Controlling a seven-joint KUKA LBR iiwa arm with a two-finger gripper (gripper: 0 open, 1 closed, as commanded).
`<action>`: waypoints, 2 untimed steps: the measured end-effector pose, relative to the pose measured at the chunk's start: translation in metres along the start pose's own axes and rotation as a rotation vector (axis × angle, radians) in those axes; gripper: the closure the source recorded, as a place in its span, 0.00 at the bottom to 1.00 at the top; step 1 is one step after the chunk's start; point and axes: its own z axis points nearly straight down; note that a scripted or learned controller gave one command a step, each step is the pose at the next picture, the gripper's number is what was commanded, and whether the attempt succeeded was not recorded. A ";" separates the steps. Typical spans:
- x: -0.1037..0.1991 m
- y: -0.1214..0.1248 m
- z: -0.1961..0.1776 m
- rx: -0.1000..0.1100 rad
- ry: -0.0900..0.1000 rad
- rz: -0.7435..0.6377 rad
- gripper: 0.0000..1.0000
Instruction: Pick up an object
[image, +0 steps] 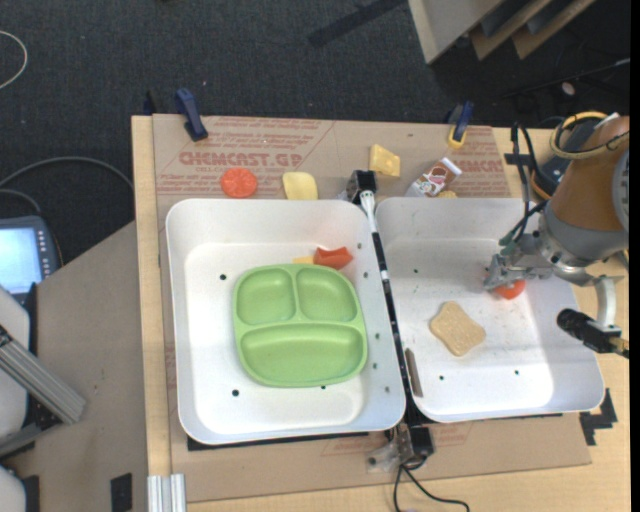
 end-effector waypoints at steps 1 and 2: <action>0.000 0.000 0.000 0.001 0.000 0.000 0.00; -0.005 -0.008 0.008 -0.001 -0.001 0.001 0.00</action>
